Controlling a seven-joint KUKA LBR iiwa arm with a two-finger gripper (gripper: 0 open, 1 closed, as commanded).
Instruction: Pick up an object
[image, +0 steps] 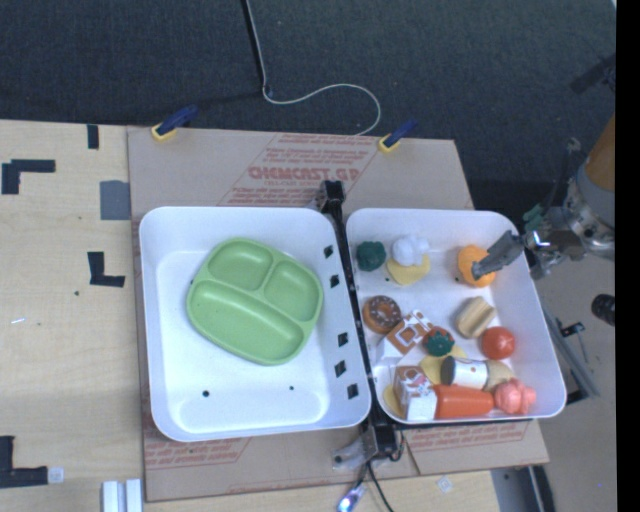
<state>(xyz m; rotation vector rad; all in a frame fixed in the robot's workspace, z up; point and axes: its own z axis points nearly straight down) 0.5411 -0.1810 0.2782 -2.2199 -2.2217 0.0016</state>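
Camera view, two white bins (160, 330), one green plate (255, 300), hand (492, 263) state unclear

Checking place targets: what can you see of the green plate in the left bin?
The green plate is a light green divided tray, plastic-looking, with rounded corners and three compartments: two smaller ones toward the far side, one long one along the near side. It lies flat and face up, turned at an angle to the walls of the left bin, on the floor, nothing in it.

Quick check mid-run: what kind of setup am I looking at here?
Probably a lab test bench for robot picking: two white bins on clamped cardboard, toy food in the right bin, a green plate in the left.
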